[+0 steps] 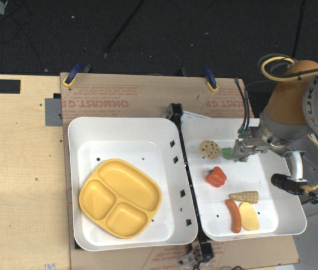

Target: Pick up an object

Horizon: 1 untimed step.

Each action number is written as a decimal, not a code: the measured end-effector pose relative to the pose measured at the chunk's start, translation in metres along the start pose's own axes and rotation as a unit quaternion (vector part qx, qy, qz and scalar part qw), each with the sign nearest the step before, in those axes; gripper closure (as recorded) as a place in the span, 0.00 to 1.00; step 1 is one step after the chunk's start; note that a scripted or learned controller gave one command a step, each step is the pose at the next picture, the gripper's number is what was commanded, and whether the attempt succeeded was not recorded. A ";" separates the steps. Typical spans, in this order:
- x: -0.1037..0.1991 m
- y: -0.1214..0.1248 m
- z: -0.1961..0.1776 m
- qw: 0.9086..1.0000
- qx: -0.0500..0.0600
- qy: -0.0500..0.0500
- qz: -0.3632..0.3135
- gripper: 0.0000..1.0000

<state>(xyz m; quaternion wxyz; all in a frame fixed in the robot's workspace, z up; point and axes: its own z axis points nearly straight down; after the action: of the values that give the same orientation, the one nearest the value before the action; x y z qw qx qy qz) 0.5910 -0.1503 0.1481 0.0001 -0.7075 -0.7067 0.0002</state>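
Cookie just beside gripper, prob. apart.

Two bins side by side on the bench – left bin, right bin. Tray lies in the left bin, toward its front-left. Right bin: cookie at the back-left, green piece just right of it, gripper right beside that piece. Pepper in front of the cookie. Cone further front – sausage and slice side by side before it, sausage left
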 end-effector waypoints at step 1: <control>-0.001 0.007 -0.044 1.000 -0.002 0.000 0.000 1.00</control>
<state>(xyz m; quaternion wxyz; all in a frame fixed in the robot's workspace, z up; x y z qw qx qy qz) 0.5978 -0.1509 0.1920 -0.0014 -0.7072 -0.7070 -0.0009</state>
